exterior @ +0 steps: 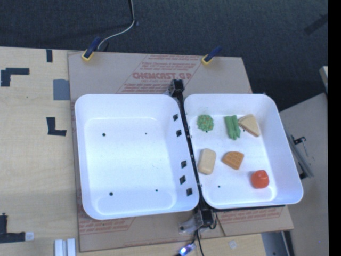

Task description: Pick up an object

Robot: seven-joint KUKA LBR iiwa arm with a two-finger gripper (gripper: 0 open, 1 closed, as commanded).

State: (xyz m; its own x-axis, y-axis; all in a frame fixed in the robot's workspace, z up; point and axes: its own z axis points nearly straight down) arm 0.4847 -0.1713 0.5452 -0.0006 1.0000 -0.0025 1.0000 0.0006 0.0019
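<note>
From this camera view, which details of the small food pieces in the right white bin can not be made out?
- Camera view: the pale wedge-shaped piece touches the green stick-shaped piece; whether they overlap is too small to tell.
- The round green lumpy piece is blurred, so its surface is unclear.
- The red rounded piece hides its own far side.
- The clamp at the bottom of the right white bin is blurred.

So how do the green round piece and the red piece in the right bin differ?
The green round piece is bumpy and sits near the divider at the far side of the right bin; the red piece looks smooth and lies by the near right corner. The green one has a long green piece close beside it; the red one lies apart. Both are small and rounded.
</note>
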